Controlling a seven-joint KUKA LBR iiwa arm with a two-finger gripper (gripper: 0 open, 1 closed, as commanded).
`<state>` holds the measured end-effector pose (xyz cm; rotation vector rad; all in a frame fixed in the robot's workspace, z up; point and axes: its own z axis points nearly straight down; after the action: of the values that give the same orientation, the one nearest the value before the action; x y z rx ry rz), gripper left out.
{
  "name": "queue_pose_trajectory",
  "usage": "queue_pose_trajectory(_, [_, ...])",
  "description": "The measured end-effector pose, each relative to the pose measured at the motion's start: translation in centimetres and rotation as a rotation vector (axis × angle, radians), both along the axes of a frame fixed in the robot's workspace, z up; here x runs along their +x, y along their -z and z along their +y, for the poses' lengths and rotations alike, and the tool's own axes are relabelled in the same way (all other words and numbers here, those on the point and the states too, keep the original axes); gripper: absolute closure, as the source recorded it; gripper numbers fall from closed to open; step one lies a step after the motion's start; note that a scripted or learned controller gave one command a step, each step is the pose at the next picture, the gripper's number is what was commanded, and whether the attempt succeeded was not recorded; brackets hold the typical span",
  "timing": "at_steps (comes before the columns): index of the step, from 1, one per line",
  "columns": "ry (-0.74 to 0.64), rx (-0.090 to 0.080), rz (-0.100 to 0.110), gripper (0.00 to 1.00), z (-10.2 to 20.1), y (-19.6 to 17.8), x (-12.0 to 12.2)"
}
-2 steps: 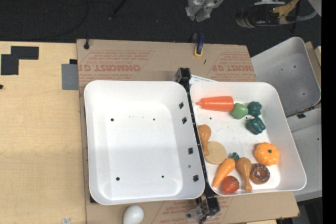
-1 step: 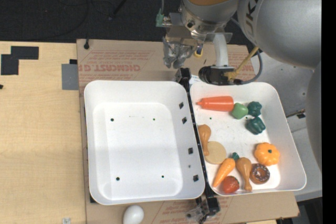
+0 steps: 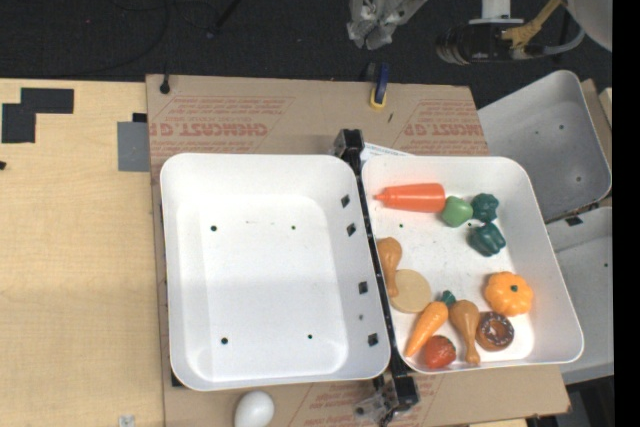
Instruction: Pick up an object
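The gripper (image 3: pixel 374 35) hangs at the top of the camera view, over the dark floor beyond the bench, well apart from both bins; whether it is released or clenched cannot be told, and nothing shows in its grasp. All the pickable things lie in the right bin (image 3: pixel 545 215), below and to the right of the claw. A large carrot (image 3: pixel 411 197) lies along the bin's far side, with a light green piece (image 3: pixel 457 211) and two dark green peppers (image 3: pixel 486 223) just beside it. Nearer the front are a small pumpkin (image 3: pixel 508 293), a chocolate doughnut (image 3: pixel 494 331), a drumstick (image 3: pixel 465 323), a small carrot (image 3: pixel 428 322), a red tomato (image 3: pixel 437 351) and a round biscuit (image 3: pixel 409 291). A white egg (image 3: pixel 254 408) sits on the cardboard in front of the left bin (image 3: pixel 180 265)
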<state>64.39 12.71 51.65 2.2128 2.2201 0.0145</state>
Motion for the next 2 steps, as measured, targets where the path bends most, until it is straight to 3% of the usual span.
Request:
queue_pose_trajectory(1, [0.005, -0.006, 0.034, 1.00, 0.9, 20.8, -4.3])
queue_pose_trajectory(2, [0.001, 0.000, 0.002, 1.00, 3.3, 9.9, 0.2])
